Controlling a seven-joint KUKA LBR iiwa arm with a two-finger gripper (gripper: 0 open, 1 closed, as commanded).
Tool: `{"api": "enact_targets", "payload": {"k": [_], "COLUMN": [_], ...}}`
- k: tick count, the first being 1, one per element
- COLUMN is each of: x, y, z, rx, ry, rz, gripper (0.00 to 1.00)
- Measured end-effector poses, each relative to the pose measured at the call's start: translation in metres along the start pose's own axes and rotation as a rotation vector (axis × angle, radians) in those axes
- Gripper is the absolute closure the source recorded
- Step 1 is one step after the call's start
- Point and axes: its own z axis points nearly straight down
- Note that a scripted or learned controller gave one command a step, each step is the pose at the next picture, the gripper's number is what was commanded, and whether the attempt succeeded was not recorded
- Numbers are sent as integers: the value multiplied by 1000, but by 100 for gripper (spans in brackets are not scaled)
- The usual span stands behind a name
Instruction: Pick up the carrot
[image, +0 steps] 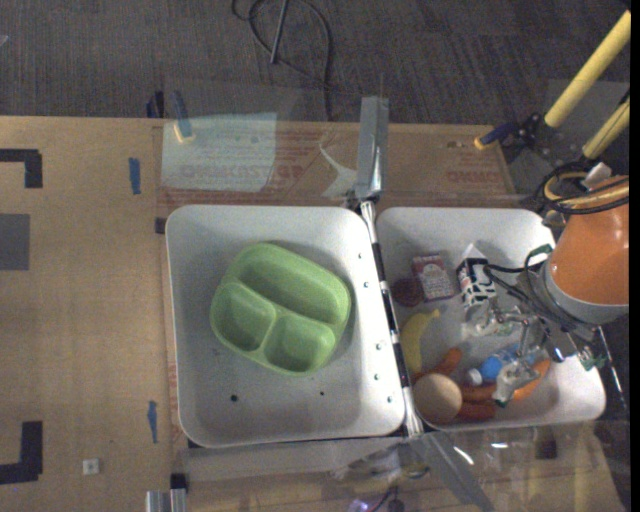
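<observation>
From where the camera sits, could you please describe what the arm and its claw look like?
The arm enters from the right with a broad orange band over a grey ring at the wrist. Below it, the claw is a thin, bare-metal linkage of silvery rods and joints. Black cables loop along the wrist, and more dark cables coil above the orange band.

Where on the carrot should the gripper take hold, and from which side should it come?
Probably across the narrow width of the carrot, near its middle, coming straight down from above. It lies flat on the floor of its bin, with a blue item close beside it, so a sideways approach looks crowded.
</observation>
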Motion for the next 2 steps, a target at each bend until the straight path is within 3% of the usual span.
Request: {"api": "enact_targets", "payload": {"k": [1,2], "x": [15,2], "y": [-46,2], "z": [63,63], "rx": [1,0], "ry": [0,1], "rz": [96,474], "gripper": [0,0]}}
